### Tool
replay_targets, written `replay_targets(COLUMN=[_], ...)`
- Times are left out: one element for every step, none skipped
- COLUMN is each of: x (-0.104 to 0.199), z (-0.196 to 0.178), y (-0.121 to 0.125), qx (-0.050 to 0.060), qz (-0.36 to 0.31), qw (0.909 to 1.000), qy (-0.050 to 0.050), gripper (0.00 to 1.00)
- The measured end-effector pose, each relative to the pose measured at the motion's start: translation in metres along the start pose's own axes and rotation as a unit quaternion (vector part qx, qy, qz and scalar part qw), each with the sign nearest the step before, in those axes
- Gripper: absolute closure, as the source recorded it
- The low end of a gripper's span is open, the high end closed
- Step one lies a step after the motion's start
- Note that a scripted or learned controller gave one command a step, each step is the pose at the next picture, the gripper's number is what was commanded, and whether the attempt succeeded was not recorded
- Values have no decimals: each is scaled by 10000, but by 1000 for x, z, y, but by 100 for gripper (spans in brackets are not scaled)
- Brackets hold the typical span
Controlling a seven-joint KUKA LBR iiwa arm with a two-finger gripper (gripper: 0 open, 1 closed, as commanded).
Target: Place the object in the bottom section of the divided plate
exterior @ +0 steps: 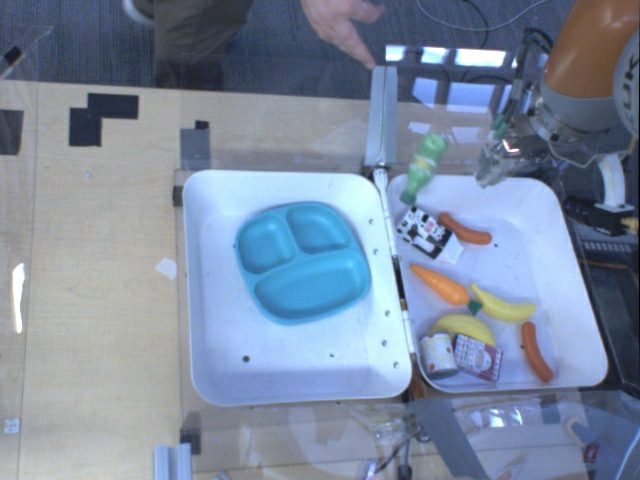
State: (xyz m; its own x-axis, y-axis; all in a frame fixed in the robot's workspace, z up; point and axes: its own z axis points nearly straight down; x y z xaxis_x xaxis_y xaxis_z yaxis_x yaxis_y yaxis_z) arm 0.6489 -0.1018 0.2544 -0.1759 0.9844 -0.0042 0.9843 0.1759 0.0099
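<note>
Gripper (497, 163) hovering over far edge of right bin (570, 228), finger state not discernible. Blue divided plate (302, 260) sitting in left bin (215, 358), all 3 sections bare. Toy carrot (440, 285), bananas, sausages lying unpicked; task barely starting.

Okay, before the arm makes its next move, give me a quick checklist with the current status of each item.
1. Divided plate lies flat in the left bin: ok.
2. Plate's bottom section free of objects: ok.
3. Pickable toys in the right bin, such as the carrot and banana: ok.
4. Pincer over the right bin's far edge, beside the green bottle: ok.
5. Object held in the pincer: cannot tell.
6. A person's hand beyond the bench, away from the bins: ok.
</note>
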Motion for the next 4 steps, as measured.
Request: replay_targets(x=[-8,83,154,246], z=[-30,-31,-48,3], y=[8,34,49,64], qx=[20,29,42,51], qz=[-336,1367,2709,3769], qw=[9994,9906,9626,9262], qy=[9,16,9,6], gripper=[100,100,100,100])
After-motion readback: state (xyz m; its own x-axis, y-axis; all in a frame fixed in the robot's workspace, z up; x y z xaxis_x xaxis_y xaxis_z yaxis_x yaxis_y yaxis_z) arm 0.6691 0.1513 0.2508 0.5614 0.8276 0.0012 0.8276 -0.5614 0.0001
